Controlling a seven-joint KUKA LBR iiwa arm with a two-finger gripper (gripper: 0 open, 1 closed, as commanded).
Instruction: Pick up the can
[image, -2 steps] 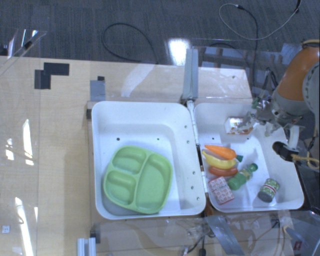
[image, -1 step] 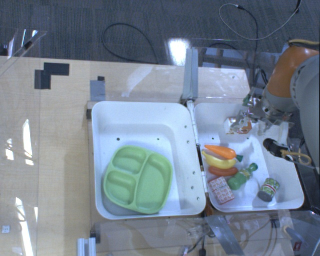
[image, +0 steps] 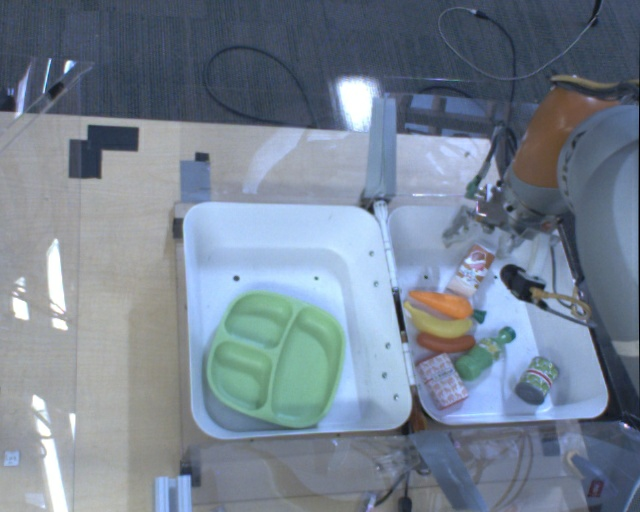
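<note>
Front-corner can (image: 537, 380) lies well apart from arm (image: 560, 140) poised above.

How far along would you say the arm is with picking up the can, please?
Nothing looks done: the small green-labelled metal can lies in the right white bin's near corner. The gripper hangs over the far end, above a small carton. Reaching, grasping and lifting remain.
</note>
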